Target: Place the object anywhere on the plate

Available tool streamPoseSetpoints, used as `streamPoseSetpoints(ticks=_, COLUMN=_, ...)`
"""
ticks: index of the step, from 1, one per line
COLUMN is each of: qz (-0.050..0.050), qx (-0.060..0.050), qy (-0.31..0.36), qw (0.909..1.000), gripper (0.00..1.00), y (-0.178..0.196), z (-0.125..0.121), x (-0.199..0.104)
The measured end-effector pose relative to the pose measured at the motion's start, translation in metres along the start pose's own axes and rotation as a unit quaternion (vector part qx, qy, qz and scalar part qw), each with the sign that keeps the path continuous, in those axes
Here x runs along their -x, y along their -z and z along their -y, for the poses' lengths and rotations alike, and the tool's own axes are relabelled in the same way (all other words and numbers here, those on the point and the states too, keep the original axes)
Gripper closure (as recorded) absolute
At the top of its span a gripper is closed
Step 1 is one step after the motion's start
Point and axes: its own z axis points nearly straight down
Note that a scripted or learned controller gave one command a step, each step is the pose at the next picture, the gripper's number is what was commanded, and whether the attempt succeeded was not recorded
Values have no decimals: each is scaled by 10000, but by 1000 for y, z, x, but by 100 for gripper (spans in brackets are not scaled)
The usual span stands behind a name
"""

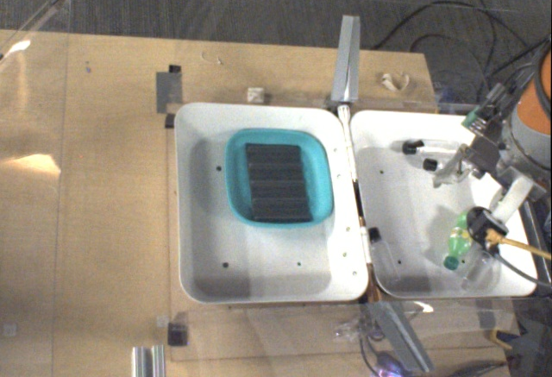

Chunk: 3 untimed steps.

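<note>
A turquoise plate (235, 161) lies in the left bin (198, 263). On the plate rests a dark ridged rectangular object (276, 183), flat and covering most of the middle. My gripper (421, 154) hovers in the upper part of the right bin (397, 272), pointing left. Its two black-tipped fingers (412, 145) stand apart with nothing between them, so it is open. A small green translucent object (455, 247) lies near the right bin's lower right, below the wrist and partly covered by it.
A grey metal post (348, 60) stands behind the seam between the two bins. Black cables (448, 13) run across the floor at the back right. Small brackets sit on the wooden bench around the left bin.
</note>
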Motion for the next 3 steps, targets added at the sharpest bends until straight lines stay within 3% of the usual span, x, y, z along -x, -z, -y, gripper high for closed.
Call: streamPoseSetpoints(ticks=3, qz=8, qx=-12, qy=-165, qw=9999, gripper=0, y=-32, z=9, x=-10)
